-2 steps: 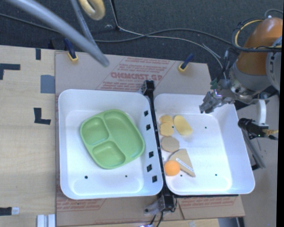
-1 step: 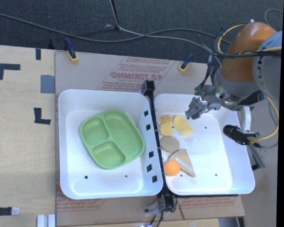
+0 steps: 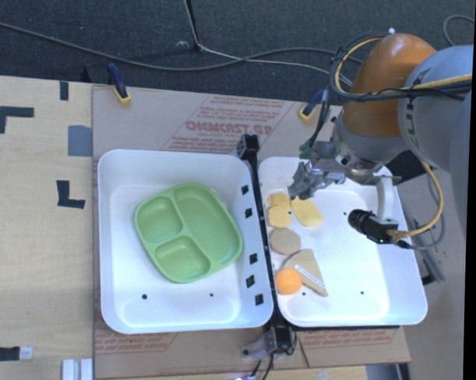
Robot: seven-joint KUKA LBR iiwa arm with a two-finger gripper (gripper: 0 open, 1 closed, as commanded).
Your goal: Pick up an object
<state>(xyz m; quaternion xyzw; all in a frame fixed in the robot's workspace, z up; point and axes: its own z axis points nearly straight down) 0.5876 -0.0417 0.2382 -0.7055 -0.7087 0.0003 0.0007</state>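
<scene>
Green, your divided plate [image 3: 188, 231] lies in the left bin [image 3: 112, 220]. In the right bin [image 3: 390, 296] your jaws [image 3: 304, 184] hang just above the yellow pieces [image 3: 292, 210]; you cannot tell their state. An orange ball [image 3: 288, 281] touches the tan wedge [image 3: 308, 268].

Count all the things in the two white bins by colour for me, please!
Green: 1, the divided plate
Yellow: 3, pale pieces
Tan: 2, a round piece and a wedge
Orange: 1, the ball
Total: 7
</scene>
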